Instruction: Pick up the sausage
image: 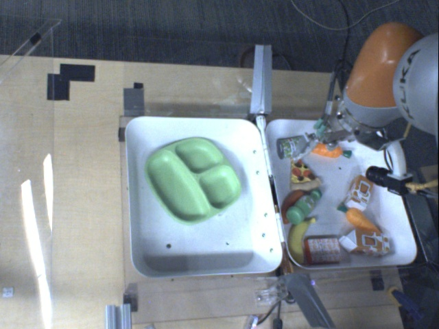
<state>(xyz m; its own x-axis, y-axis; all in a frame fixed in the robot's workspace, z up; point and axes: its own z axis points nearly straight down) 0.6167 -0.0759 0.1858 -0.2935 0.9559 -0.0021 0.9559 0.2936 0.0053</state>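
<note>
Over the far end of the right bin [410, 252] my arm [384, 74] hung, with the jaws low above a small carrot [326, 152] and just beside a tipped can [291, 146]. The sausage [293, 199], as I judged the dark red-brown piece to be, lay well apart from them, near the bin's left wall, touching a green bottle [304, 208] with a banana [298, 236] just below it. To do the step well I judged I had to travel across to that spot, turn the jaws so they closed across the sausage's short width, and come down on its bare upper end, away from the bottle. Whether the jaws were spread or closed I could not tell; nothing showed between them.
</note>
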